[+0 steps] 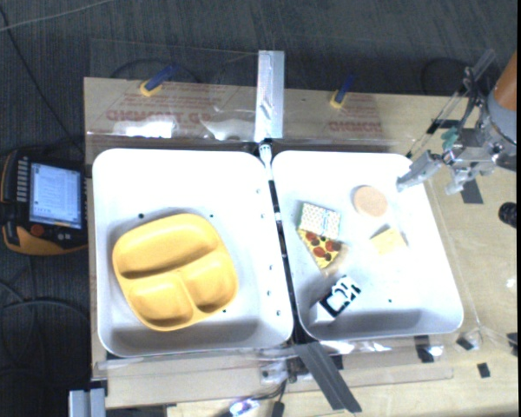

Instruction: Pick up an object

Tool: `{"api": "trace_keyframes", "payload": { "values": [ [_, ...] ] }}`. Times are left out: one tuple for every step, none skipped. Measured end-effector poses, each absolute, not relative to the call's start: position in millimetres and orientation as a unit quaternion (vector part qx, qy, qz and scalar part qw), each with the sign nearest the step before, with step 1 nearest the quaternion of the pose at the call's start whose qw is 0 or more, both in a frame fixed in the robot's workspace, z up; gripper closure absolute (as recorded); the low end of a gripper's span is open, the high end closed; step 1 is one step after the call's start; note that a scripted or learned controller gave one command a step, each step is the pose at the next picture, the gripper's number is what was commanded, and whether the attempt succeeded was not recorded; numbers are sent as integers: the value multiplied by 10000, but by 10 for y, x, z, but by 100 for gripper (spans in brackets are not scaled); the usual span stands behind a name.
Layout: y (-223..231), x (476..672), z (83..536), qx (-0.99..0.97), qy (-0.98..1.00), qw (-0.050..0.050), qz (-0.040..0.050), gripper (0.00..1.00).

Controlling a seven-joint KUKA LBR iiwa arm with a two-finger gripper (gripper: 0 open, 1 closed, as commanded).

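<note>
1. Two shallow white bins are seen side by side on the table (pixel 486 259), touching along their inner walls.
2. The left bin (pixel 113 176) holds one thing: a yellow divided tray (pixel 174 270), lying flat toward the bin's front left, with one long compartment and two smaller ones.
3. The right bin (pixel 438 259) holds five small things, spread apart from one another.
4. A round tan disc (pixel 370 201) lies toward the back of the right bin.
5. A pale yellow block (pixel 388 240) lies just in front of the disc.
6. A small square patterned card (pixel 319 220) lies near the dividing wall, and a toy pizza slice (pixel 323 248) touches its front edge.
7. A black-and-white piece (pixel 339 297) lies near the front of the right bin; its markings cannot be read.
8. The gripper (pixel 414 175) is seen at the back right corner of the right bin, over its rim, apart from every object; nothing is seen between its fingers, and whether they are spread or closed cannot be told.
9. Faint red mirrored lettering is seen on the clear sheet (pixel 156 111) behind the bins, but it cannot be read.
10. A handheld pendant (pixel 45 202) with a lit screen lies on the floor left of the table; its screen text is too small to read.
</note>
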State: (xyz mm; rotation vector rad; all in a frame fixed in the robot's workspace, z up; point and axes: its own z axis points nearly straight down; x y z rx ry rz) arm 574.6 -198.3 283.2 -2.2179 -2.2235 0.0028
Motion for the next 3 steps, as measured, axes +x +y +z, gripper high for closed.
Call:
{"api": "trace_keyframes", "payload": {
  "values": [
    [-2100,5387,1743,-7328,-6805,8,12,0],
    [-2079,5620,961,-7568,-6536,28,-39,0],
    [-2128,5647,1128,-7578,-6524,-44,-55,100]
  ]
}}
